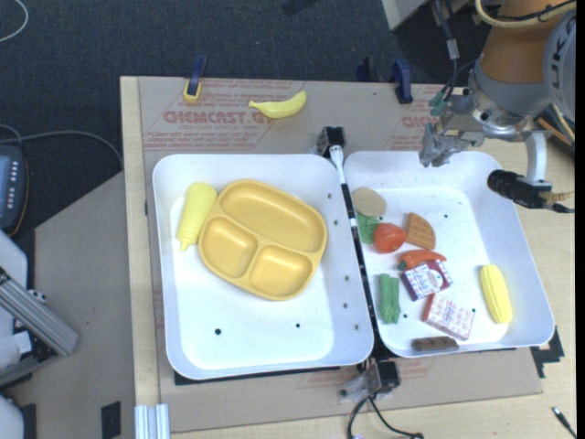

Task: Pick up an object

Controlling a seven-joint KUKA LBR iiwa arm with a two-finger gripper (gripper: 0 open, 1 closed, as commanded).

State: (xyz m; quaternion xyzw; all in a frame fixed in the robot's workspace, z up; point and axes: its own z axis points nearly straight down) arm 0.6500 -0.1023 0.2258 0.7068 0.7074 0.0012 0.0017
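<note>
The grey two-finger gripper [441,152] hangs over the far rim of the right-hand shallow white bin [528,245], nothing between its fingers, whether parted or closed I cannot tell; candidate objects crowd mid-bin, a red plastic tomato [389,237] touching a brown waffle-patterned toy [420,230], a yellow plastic corn cob [495,293] lying apart; a descent into the crowd risks pinching two pieces or nudging one aside.

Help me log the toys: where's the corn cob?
The corn cob lies at the right bin's right side, right of the pink-and-white box.
</note>
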